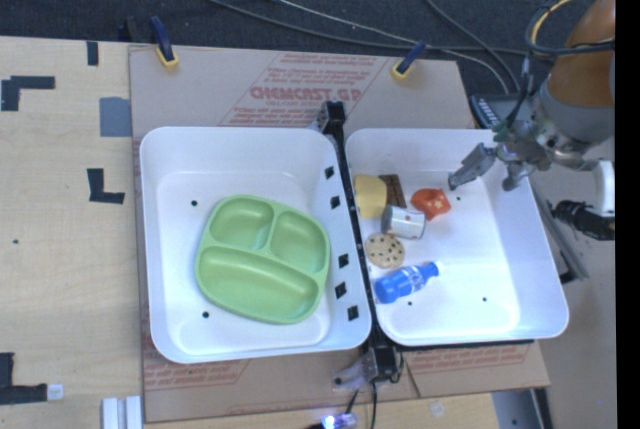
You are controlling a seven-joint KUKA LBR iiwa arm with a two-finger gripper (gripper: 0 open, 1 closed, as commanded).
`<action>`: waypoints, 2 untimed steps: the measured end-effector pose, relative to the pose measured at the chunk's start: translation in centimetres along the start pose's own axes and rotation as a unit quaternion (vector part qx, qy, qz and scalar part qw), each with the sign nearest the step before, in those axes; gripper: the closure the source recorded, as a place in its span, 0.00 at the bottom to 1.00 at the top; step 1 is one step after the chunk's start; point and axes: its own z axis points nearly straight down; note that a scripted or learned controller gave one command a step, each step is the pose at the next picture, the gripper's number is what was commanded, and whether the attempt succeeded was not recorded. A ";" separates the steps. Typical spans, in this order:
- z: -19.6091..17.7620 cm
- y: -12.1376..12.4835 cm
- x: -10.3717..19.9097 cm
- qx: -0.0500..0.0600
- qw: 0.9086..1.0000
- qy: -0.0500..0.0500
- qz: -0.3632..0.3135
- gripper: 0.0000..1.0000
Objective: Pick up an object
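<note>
A flat brown cardboard sheet [300, 87] printed with red lettering covers the pale wooden bench [60, 247] and carries two shallow white plastic bins side by side. The left bin [160, 157] holds a light green plastic plate [263, 259] with three compartments, lying flat near its middle. The right bin [520, 302] holds a cluster of small items along its left side: a yellow block [369, 195] farthest back with a dark brown piece [393, 189] just beside it, a small red-orange object [432, 203] to their right, a grey and white cylinder [405, 221] lying on its side, a round tan cookie-like disc [384, 250] and, nearest, a blue and clear plastic bottle [405, 282] on its side. The grey arm with an orange band [580, 67] reaches in from the right, its two-finger gripper [489, 170] poised over the right bin's far right part, its fingers spread apart with nothing between them, near the red-orange object but clear of it
</note>
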 end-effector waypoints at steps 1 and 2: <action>-0.8 0.3 0.0 -0.006 1.000 -0.001 -0.002 0.00; 5.6 0.5 -0.2 -0.004 1.000 -0.001 -0.002 0.00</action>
